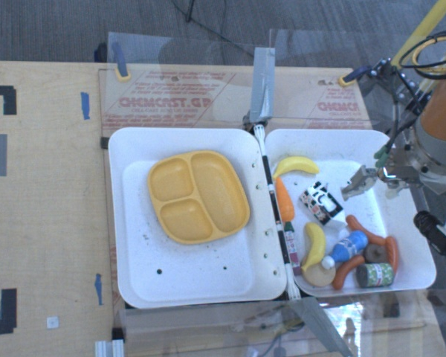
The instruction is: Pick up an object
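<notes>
The right bin [412,277] holds several small items: a yellow banana [296,166], an orange carrot [284,199], a black-and-white carton [321,202], a second banana [314,244], a blue bottle [349,247], a green can [375,274], a brown donut [375,253] and red sausages [361,226]. My gripper [368,171] hangs over the upper right part of this bin, right of the carton and above the sausages. Its fingers [354,185] stand apart with nothing between them.
A yellow three-compartment plate [199,196] lies in the left bin [134,274]. A ridge [271,199] divides the two bins. A tan round piece [320,276] sits at the right bin's front edge. Cables [401,88] hang near the arm at the right.
</notes>
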Robot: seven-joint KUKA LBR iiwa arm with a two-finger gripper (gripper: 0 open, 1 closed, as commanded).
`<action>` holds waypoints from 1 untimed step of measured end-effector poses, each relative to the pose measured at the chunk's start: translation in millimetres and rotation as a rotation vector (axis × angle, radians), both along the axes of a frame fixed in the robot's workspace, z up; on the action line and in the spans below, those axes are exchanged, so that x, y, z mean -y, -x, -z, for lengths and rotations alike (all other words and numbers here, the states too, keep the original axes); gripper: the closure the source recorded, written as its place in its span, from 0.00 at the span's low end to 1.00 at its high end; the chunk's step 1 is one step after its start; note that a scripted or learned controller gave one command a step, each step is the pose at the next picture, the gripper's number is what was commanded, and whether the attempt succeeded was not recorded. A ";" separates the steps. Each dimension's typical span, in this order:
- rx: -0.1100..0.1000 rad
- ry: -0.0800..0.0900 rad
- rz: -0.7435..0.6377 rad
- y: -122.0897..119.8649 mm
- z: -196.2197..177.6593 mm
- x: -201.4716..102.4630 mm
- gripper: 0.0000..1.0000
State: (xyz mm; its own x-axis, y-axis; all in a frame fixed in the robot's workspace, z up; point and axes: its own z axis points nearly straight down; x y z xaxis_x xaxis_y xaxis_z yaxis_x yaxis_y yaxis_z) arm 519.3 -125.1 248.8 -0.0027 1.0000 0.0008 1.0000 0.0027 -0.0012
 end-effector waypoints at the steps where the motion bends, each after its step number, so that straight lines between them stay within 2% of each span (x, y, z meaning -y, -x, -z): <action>1: 0.001 0.001 -0.049 -49.0 102.3 -29.2 0.00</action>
